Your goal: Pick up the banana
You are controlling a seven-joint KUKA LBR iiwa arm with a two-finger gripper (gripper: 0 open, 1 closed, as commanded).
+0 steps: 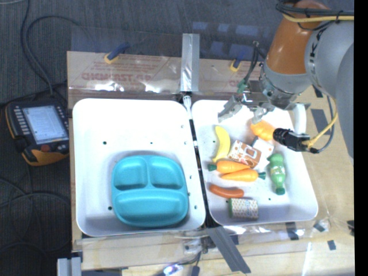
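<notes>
We see the gripper (pixel 241 109) hang open and empty at upper right, above the banana (pixel 222 142) in the right bin (pixel 305 203); crowding carrots (pixel 237 171) risk a snagged grasp.

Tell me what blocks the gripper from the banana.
Nothing visible does. The gripper hangs over the right bin, just above and to the right of the banana. The carrots lie at the banana's lower end, not between them.
</notes>
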